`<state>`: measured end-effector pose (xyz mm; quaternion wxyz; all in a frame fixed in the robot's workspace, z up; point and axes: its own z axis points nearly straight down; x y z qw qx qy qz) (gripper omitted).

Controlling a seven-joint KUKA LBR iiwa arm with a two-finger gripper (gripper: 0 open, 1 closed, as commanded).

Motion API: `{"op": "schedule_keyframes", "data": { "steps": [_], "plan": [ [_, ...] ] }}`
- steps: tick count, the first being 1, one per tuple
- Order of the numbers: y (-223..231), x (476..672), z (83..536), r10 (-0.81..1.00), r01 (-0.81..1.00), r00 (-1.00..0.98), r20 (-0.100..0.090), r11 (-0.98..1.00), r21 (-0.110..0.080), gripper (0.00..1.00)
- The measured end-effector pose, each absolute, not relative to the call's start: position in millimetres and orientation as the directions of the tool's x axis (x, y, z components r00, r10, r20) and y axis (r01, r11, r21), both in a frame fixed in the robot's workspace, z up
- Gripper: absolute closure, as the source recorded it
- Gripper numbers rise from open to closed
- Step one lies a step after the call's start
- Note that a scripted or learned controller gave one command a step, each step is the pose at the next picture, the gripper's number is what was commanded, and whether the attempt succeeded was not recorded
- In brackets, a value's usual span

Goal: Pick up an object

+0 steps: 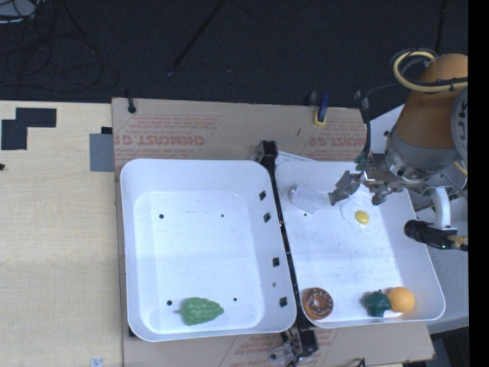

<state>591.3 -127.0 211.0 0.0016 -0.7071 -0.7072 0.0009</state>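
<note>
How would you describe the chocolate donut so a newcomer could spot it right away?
Start at the right-hand bin, the one the arm reaches over, and follow its near edge to the corner beside the divider. The donut lies there: a brown ring with pale speckles. The teal lump and the orange ball further right are solid, not ringed.

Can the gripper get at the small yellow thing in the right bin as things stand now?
Probably yes. The gripper hangs just above the yellow thing, which lies apart on the right bin's floor, nothing between them.

green lump [201, 310], orange ball [401, 300], teal piece [376, 303], brown doughnut [317, 303], white bins [130, 205]
</note>
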Motion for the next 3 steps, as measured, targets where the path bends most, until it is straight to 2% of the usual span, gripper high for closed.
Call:
{"op": "schedule_keyframes", "data": {
  "steps": [1,2,3],
  "plan": [
    [-219,569.8,146,1.000,1.000,0.007,-0.002,-0.007,-0.009,0.00],
    [-214,612.6,84,1.000,1.000,-0.001,0.000,0.001,-0.002,0.00],
    [-214,645.2,88,1.000,1.000,-0.001,-0.001,0.001,0.002,0.00]
  ]
}}
